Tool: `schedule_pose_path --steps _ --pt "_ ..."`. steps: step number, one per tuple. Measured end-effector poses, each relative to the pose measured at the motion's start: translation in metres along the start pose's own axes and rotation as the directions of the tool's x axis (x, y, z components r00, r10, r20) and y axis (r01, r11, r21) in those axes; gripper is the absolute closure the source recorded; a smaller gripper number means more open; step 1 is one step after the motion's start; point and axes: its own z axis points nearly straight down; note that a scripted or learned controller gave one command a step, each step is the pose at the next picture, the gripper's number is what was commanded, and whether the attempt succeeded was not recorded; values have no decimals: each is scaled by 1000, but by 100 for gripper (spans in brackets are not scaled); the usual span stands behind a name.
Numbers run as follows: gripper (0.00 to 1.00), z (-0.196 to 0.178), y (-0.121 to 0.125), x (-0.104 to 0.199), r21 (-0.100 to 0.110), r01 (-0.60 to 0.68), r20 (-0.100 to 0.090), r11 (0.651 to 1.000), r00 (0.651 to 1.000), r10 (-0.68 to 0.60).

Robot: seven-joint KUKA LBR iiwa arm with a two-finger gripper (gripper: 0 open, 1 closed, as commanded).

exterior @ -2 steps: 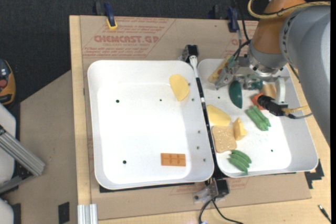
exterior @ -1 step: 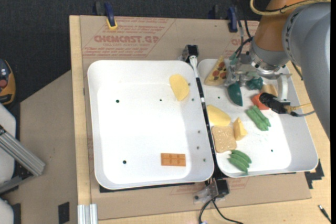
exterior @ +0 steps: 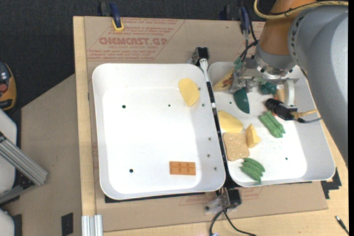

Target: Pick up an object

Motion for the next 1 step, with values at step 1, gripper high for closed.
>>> schedule_pose_path --steps 1 --pt "100 -106 6 72 -15 4 -4 1000 1000 -4"
